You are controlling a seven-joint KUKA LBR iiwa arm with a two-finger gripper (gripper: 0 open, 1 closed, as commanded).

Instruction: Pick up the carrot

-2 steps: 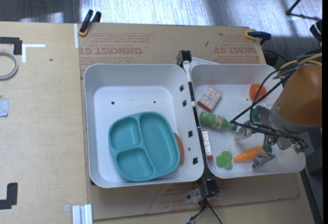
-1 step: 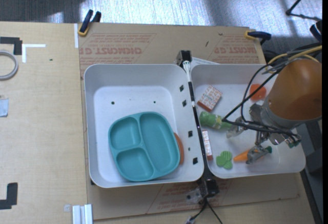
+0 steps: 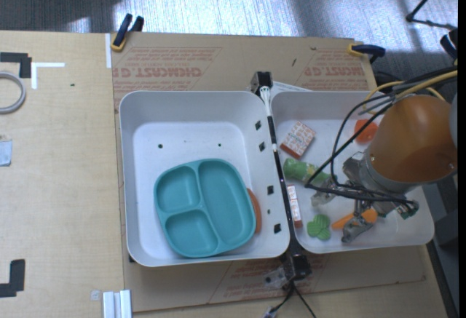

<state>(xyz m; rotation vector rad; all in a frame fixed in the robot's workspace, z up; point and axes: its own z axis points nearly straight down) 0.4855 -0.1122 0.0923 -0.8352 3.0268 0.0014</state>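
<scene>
Lower right of frame, I see the gripper [image 3: 354, 225] seemingly clamped on the carrot [image 3: 344, 222] in the right bin [image 3: 408, 236].

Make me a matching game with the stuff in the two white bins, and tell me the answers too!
Things:
1. divided plate
2. carrot
3. patterned box
4. leafy green toy

Descriptions:
A. orange, lying in the right bin close to the gripper
B. teal, lying in the left bin
C. green, near the front of the right bin
D. red and white, near the back of the right bin

Pairs: 1-B, 2-A, 3-D, 4-C
</scene>
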